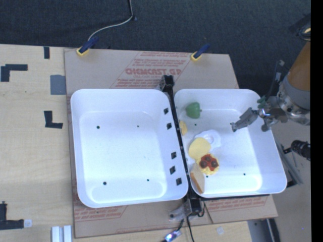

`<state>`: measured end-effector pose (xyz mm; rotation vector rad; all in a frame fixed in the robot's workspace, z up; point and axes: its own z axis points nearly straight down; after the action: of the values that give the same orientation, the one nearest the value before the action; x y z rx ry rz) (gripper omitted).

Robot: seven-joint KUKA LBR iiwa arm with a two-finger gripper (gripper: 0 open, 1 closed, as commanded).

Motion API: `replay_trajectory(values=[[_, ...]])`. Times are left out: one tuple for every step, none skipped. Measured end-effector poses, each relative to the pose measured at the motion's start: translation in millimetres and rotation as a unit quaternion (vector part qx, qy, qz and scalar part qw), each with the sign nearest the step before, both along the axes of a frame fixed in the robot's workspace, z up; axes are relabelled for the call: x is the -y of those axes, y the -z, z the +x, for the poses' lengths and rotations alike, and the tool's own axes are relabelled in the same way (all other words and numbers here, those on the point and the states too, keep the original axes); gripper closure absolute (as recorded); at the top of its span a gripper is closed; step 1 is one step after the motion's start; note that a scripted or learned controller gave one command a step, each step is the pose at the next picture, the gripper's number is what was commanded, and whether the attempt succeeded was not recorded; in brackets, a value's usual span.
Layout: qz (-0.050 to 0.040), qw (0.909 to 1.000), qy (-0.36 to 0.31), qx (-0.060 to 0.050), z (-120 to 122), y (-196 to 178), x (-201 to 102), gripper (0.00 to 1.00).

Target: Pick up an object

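The right bin holds several small objects along its left side. A green rounded piece lies near the divider at the back. A yellow disc sits beside a white piece. In front of them are a red and yellow piece and a tan wedge at the front corner. My gripper hangs over the right part of this bin, open, with nothing between its fingers. It is well right of the objects.
The left bin stands beside the right one, with a black divider strip between them. Both rest on a cardboard sheet held by blue and yellow clamps. A small yellow bit lies by the divider.
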<state>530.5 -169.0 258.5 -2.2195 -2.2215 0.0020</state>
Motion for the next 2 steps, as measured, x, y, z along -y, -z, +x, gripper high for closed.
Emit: replay_trajectory(values=[[-0.0015,0.9999,-0.004,0.011,47.1,-181.7,-55.6,0.00],[-0.0012,1.0000,-0.001,0.001,44.7,-181.2,-52.7,1.00]])
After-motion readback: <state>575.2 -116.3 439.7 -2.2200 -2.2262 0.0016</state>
